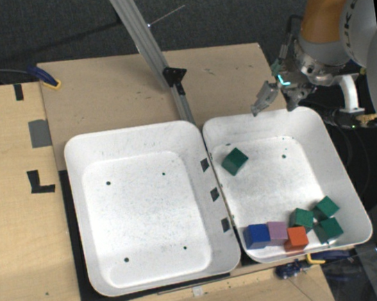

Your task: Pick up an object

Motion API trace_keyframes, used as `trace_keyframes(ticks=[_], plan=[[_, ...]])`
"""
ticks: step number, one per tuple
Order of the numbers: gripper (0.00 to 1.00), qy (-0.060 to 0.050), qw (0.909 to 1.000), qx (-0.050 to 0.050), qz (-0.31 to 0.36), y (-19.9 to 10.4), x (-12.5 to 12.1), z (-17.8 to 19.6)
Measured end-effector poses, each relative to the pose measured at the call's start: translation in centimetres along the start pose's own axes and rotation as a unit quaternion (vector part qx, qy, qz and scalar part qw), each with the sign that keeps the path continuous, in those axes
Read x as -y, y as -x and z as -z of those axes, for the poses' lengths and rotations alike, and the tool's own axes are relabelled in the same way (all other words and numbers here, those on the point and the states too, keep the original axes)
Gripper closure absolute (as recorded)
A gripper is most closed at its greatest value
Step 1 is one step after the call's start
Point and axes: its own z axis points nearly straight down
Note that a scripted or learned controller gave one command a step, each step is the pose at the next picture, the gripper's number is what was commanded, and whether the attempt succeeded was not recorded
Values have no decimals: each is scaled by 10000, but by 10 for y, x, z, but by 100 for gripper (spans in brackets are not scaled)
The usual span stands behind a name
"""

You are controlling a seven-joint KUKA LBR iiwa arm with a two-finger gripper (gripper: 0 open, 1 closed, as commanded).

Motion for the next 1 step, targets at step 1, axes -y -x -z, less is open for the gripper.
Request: trace_keyframes(ticks=[1], plan=[[0,18,10000,11,4,0,-1,3]])
